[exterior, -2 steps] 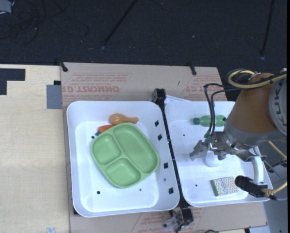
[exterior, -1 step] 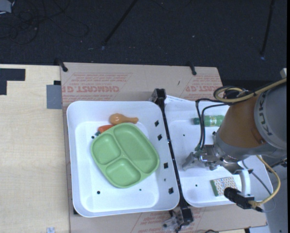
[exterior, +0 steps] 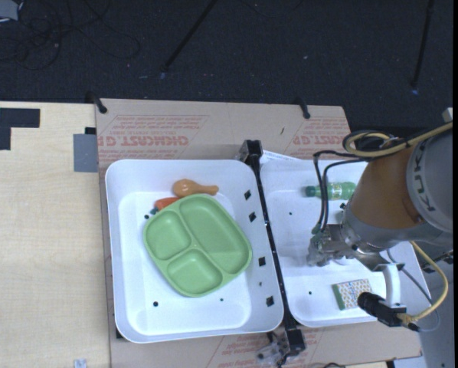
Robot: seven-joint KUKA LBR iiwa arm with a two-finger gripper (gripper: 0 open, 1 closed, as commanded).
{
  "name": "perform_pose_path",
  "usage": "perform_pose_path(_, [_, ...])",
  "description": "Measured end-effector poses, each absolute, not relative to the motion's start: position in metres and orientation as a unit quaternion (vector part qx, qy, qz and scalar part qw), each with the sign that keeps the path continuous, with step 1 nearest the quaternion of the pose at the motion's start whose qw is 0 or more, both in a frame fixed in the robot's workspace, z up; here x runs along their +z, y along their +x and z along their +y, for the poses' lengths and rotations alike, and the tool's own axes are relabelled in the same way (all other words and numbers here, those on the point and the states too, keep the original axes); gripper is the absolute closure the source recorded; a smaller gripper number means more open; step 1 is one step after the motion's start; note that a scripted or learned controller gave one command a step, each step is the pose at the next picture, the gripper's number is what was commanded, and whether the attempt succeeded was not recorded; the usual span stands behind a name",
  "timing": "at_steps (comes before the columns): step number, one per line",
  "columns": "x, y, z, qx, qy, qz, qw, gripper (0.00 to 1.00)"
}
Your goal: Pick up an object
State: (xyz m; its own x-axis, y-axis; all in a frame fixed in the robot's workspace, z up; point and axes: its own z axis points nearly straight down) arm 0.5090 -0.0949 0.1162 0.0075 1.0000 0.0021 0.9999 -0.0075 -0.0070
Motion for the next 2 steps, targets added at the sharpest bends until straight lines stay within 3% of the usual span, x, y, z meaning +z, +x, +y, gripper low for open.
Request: perform_pose_path(2, [0.204,0.520,-0.095,-0.0006,-0.707,-0.707,0.000,1.00])
